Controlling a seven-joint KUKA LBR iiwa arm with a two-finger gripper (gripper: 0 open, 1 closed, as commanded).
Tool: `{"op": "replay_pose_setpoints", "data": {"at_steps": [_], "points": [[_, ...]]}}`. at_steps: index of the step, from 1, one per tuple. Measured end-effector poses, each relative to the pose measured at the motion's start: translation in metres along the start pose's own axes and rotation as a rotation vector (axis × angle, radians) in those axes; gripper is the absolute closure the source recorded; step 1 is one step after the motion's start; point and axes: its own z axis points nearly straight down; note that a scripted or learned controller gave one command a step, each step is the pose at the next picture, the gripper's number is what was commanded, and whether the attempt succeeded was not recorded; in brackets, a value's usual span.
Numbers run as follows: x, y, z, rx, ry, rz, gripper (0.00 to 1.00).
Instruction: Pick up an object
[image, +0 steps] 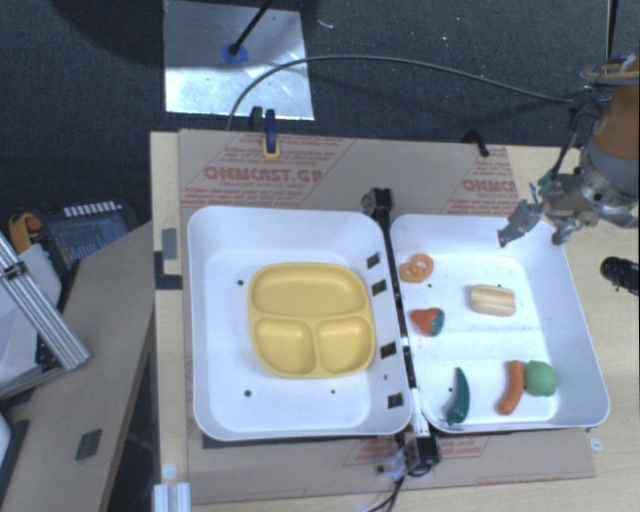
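The right bin (575, 300) holds several toy foods. An orange pretzel ring (416, 267) lies at its upper left, a red-and-green strawberry (428, 320) just below, a tan bread roll (491, 299) in the middle, a dark green pepper (458, 396) at the front, and an orange carrot (511, 387) beside a green ball (541, 378) at the front right. My gripper (541, 227) hangs over the bin's back right corner, open, with nothing between its fingers. It is up and to the right of the bread roll.
The left bin (215, 300) carries a yellow divided tray (306, 319). A black divider with clips (392, 300) runs between the bins. Cardboard lies under both. A cable arcs across the back, and a metal plate (238, 58) lies behind the bench.
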Motion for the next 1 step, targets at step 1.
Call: {"op": "replay_pose_setpoints", "data": {"at_steps": [1], "points": [[0.0006, 0.0023, -0.0076, -0.012, -0.002, -0.003, 0.0]]}}
